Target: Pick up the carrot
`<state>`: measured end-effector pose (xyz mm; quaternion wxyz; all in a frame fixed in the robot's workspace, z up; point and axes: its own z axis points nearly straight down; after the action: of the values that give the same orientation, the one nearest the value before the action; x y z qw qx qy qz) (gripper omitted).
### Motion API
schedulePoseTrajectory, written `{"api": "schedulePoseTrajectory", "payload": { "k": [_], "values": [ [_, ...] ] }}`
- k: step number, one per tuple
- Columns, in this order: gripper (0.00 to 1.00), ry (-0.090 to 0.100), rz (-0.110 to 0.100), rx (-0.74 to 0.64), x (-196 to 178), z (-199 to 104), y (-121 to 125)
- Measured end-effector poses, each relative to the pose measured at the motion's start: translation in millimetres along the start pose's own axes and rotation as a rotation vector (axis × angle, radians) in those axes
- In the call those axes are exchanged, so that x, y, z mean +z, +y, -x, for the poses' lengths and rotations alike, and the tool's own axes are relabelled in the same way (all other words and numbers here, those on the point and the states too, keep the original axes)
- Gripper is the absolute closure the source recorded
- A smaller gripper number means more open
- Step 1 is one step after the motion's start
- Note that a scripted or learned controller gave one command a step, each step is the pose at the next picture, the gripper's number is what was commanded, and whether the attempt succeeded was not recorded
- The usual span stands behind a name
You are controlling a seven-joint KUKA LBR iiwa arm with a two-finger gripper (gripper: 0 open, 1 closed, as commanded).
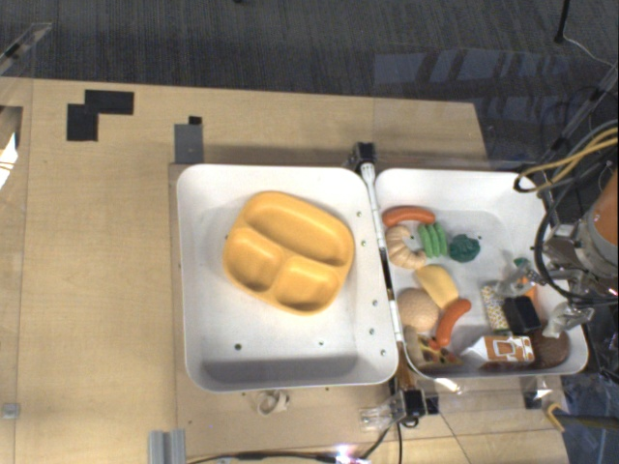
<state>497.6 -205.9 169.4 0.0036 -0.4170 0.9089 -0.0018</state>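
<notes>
The carrot (452,319) looks to be the orange tapered piece lying at a slant in the front middle of the right bin (484,187), between a beige round item (418,307) and a yellow piece (437,283). My gripper (538,298) hangs low over the bin's right side, about a hand's width to the right of that piece. It is among small packets and a black item (522,313). A small orange and green bit (525,278) sits right by it. The arm's wrist and cables (580,230) cover the bin's right edge.
The left bin (208,346) holds a large yellow three-part tray (288,249). In the right bin lie a red sausage (409,216), a cream ring (403,249), two green toys (447,244), a brown piece (553,351) and an orange box (510,349).
</notes>
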Motion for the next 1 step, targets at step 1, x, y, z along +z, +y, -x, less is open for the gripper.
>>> {"api": "schedulePoseTrajectory", "payload": {
  "k": [1],
  "values": [
    [0.00, -0.004, -0.004, -0.348, -33.8, 48.6, -54.3]
  ]
}}
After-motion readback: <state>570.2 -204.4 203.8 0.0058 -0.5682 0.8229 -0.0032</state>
